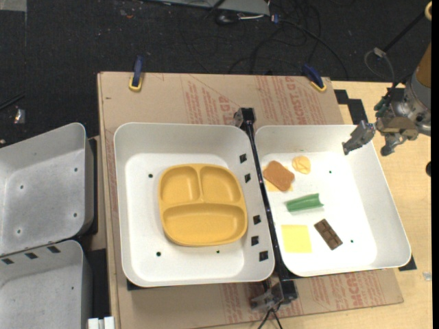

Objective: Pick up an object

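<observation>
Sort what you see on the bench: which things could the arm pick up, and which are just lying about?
For the job: gripper; orange block; pale yellow piece; green piece; yellow square; brown bar.

Lying about: yellow divided tray; blue clamps; floor cables.

Two white bins (137, 149), one yellow tray (203, 205), five small objects (303, 203).
</observation>
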You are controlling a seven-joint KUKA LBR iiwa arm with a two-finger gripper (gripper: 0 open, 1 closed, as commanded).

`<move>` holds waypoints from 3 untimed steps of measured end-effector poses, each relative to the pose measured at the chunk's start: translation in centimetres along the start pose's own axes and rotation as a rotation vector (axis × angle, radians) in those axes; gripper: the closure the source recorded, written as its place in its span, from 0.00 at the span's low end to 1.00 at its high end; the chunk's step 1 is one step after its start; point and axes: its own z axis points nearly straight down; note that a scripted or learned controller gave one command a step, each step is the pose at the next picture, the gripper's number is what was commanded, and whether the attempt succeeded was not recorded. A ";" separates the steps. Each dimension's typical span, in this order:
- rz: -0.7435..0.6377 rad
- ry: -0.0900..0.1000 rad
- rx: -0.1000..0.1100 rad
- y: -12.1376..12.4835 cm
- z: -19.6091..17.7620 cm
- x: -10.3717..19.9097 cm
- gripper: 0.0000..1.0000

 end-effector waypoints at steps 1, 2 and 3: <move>-0.003 -0.003 -0.012 0.2 -0.7 0.1 0.00; -0.001 -0.002 -0.008 -0.4 3.9 -0.2 0.00; -0.001 -0.001 -0.006 0.0 10.1 -0.4 0.00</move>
